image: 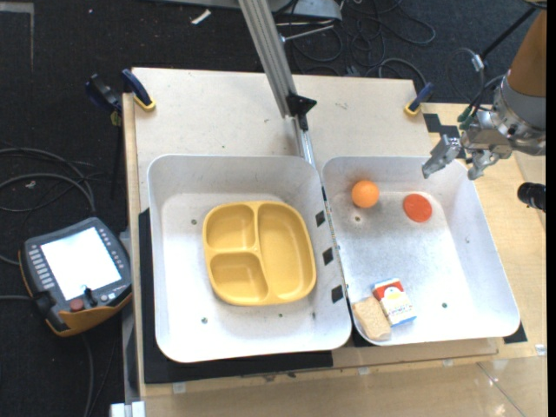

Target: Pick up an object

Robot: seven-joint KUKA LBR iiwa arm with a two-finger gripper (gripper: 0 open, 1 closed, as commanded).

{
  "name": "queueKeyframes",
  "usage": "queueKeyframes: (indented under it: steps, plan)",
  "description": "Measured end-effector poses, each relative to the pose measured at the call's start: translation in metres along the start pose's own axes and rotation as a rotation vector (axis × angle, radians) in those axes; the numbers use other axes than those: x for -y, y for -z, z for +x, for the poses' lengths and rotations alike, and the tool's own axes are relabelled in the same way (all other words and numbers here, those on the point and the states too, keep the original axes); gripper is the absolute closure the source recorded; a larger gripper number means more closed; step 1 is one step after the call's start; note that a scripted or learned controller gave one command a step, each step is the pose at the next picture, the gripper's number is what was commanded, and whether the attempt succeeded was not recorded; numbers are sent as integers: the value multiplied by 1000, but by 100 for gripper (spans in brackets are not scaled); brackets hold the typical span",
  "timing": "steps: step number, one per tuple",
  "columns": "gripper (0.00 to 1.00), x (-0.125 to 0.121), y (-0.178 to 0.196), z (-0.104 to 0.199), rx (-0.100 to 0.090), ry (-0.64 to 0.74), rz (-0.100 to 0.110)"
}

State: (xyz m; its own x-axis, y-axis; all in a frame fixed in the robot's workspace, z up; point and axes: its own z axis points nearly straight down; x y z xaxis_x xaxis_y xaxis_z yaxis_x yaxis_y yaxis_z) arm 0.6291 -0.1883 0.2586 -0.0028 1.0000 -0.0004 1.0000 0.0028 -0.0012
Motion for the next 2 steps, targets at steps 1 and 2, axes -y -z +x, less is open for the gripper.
queueKeyframes:
  steps: [1, 2]
  plan:
    - [0, 0, 0, 0, 0, 0, 0]
    - [0, 4, -44, 4, 0, -2, 3]
